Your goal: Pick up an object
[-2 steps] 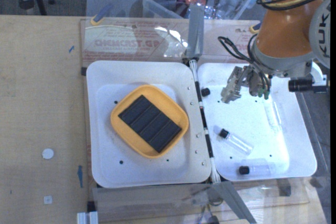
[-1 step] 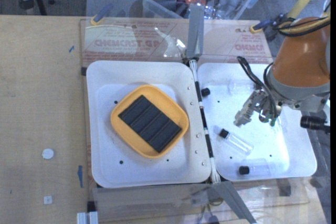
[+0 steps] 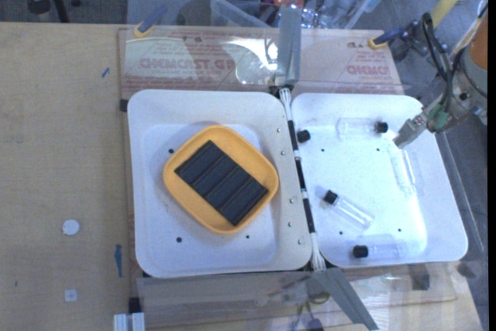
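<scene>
Capped clear vial (image 3: 378, 250) lies nearest in right bin (image 3: 442, 236); end effector (image 3: 408, 132) poised at far rim, grip state unclear. Approach step: next, descend over vial.

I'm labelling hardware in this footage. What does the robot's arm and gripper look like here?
At the camera view's right edge, the gripper is a small grey metallic piece with a green part behind it. Dark cables loop above it, near an orange section of the arm.

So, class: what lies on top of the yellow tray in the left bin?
A dark ribbed slab lies flat across the yellow tray. Whatever sits beneath that slab is covered.
</scene>
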`<state>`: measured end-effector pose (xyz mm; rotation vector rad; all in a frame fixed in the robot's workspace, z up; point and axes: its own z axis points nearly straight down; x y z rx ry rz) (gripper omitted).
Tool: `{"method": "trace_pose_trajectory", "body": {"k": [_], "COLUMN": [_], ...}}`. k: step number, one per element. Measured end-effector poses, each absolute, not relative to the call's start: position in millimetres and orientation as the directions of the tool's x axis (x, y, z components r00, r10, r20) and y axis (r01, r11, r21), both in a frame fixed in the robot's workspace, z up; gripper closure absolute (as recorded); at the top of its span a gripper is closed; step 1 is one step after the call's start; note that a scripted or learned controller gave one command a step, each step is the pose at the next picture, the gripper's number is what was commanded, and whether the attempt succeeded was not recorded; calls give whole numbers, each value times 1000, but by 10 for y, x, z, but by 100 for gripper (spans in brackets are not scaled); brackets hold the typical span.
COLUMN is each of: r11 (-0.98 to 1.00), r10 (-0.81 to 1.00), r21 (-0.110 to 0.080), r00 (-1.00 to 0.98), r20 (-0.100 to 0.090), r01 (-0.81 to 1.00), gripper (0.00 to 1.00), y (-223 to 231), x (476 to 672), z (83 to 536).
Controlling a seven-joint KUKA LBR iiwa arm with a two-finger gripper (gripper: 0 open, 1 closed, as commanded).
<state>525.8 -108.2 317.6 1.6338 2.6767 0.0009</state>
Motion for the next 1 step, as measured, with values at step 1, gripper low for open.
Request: {"method": "trace_pose_trajectory", "body": {"k": [1], "r11": [457], "r10": [889], "r21": [3], "r00": [-457], "r20": [-4], "r01": [889], "gripper": [0], "y": [-1081], "x": [5257], "z": [3177]}}
